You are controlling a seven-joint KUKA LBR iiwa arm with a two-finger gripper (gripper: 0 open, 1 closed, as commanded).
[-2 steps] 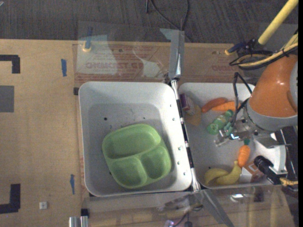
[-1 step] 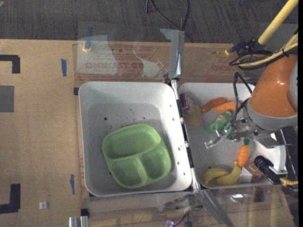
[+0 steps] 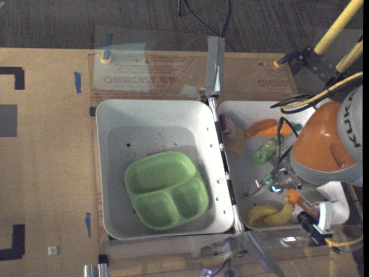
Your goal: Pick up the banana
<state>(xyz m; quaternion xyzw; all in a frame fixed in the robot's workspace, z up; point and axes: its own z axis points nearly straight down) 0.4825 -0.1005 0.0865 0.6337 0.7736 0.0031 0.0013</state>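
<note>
Two white bins; in the left one a light green divided plate. The right bin holds a yellow banana, an orange carrot-like piece and a green bottle

one fixed camera looks down at a slant on the tabletop, both bins in frame.
</note>
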